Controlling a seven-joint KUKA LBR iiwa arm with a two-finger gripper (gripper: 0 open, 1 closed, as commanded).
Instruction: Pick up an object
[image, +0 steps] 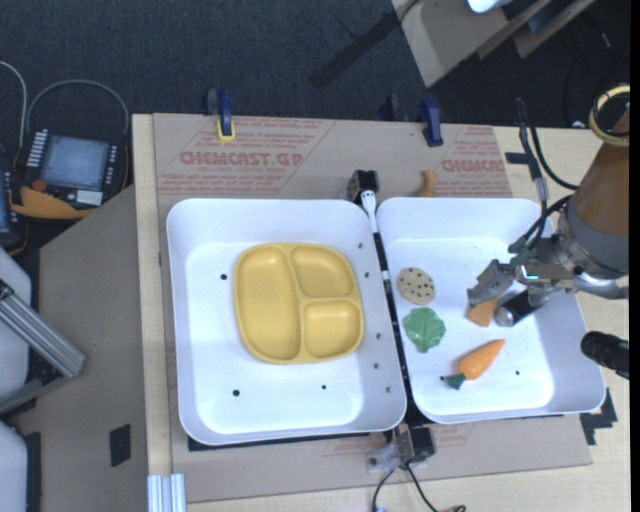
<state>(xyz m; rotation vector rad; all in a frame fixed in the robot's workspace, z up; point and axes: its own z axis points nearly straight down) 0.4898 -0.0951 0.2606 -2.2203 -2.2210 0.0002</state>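
We are positioning the gripper (492, 300) in the right bin (540, 395), closed on a small orange piece (481, 314). The carrot (480, 360) is lying just below that gripper, long axis slanting up-right, the nearest loose object.

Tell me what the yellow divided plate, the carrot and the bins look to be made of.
Yellow divided plate: likely moulded plastic, smooth with a soft sheen. Carrot: seemingly toy plastic or rubber, uniformly orange and matte, green tip. Bins: probably thin formed plastic, glossy white with rounded corners.
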